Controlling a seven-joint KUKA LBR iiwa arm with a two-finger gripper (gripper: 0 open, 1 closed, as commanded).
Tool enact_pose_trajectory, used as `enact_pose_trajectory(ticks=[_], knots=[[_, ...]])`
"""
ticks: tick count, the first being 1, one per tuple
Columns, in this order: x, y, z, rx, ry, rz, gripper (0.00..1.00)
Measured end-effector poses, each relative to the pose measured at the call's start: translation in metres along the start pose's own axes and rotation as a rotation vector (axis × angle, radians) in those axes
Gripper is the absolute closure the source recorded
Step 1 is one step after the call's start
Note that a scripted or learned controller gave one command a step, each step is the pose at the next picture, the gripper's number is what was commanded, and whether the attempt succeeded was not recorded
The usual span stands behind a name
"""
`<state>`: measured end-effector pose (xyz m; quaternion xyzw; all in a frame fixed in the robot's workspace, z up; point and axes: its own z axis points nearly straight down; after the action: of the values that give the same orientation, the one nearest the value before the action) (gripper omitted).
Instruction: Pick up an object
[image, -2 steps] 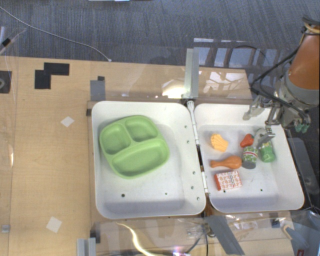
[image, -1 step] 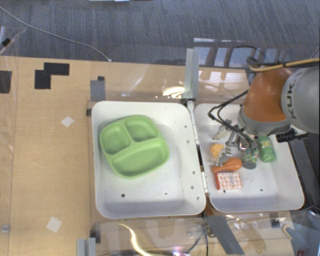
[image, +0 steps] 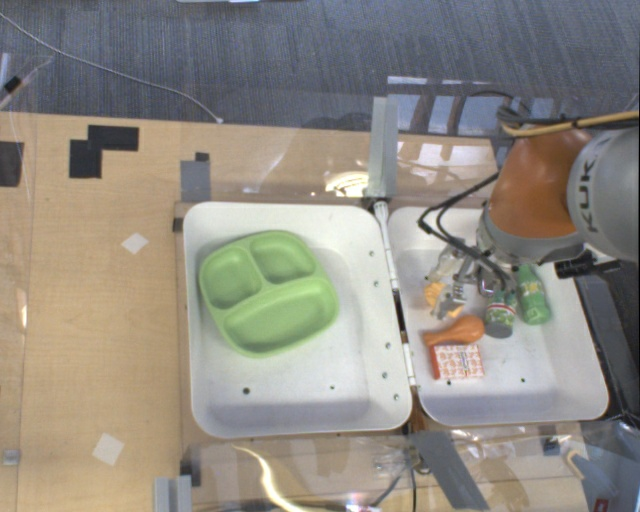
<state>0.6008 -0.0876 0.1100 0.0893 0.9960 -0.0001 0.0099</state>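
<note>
The right bin (image: 560, 390) holds several small items: a yellow piece (image: 433, 294), an orange drumstick-shaped toy (image: 458, 330), a red-and-white patterned box (image: 458, 362) and a green bottle (image: 531, 301) with a dark cap end (image: 499, 320). My gripper (image: 468, 283) hangs over the upper middle of this bin, just right of the yellow piece and above the orange toy. The arm's orange band (image: 535, 185) and grey wrist cover the bin's far right part. Nothing shows between the fingers.
The left bin (image: 290, 400) carries a green divided plate (image: 267, 291) in its upper left. A metal divider (image: 395, 300) separates the two bins. Cables (image: 455, 205) loop off the wrist over the right bin's back edge.
</note>
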Motion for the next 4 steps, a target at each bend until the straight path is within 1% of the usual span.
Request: enact_pose_trajectory(ticks=[1,2,3,4], knots=[[0.014,0.091,-0.078,0.000,0.011,0.438,1.00],[0.039,0.178,-0.076,0.005,0.015,0.788,1.00],[0.096,0.210,-0.014,-0.002,0.009,1.004,1.00],[0.123,0.238,-0.071,0.010,0.015,1.332,1.00]])
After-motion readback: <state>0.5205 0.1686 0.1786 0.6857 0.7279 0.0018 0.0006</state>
